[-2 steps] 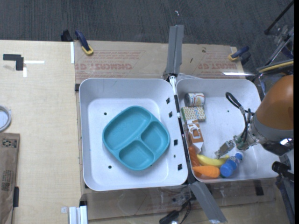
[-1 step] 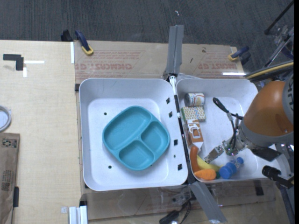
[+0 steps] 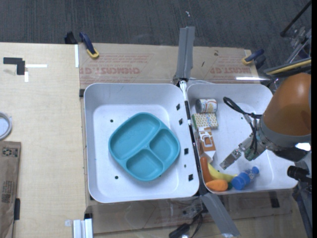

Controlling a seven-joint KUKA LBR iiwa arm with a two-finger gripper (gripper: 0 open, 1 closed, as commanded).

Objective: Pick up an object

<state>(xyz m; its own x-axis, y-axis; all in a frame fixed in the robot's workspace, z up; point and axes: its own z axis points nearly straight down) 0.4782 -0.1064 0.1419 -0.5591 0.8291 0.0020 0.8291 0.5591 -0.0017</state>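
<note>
Faintly, mirrored "CHEMCAST GP" lettering [image 3: 116,63] marks the backboard; whether the tool [image 3: 229,160] is spread, I cannot tell.

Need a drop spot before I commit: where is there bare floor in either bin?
Left bin: bare margins all around the blue plate. Right bin: bare upper middle, right of the can. Crowded along its left wall and near corner: packets, banana, blue bottle, gripper.

Divided plate [image 3: 143,146] in left bin [image 3: 96,133], can [image 3: 206,105], banana [image 3: 218,172] in right bin [image 3: 237,90]
</note>
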